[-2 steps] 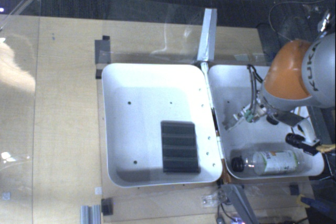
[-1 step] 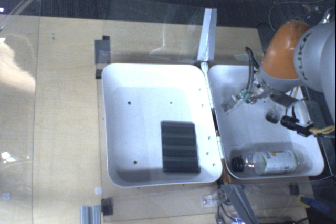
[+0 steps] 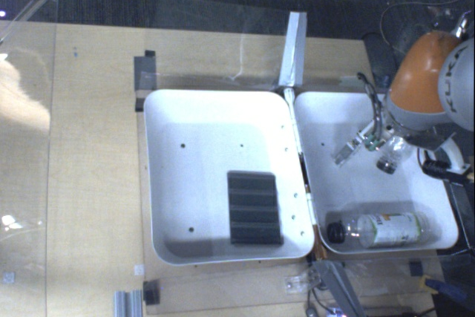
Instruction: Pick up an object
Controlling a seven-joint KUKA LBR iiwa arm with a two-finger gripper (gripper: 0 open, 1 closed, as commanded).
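Gripper [image 3: 365, 145], fingers impossible to judge, hovers in the right white bin [image 3: 319, 111] above the clear plastic bottle with black cap [image 3: 377, 229], seemingly approaching; next it must descend.

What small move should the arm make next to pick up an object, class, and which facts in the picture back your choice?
Probably move the tool toward the near wall of the right bin and lower it over the bottle. The tool hangs above bare bin floor, apart from the bottle, which lies on its side along that wall. The black ridged block lies in the left bin, further off.
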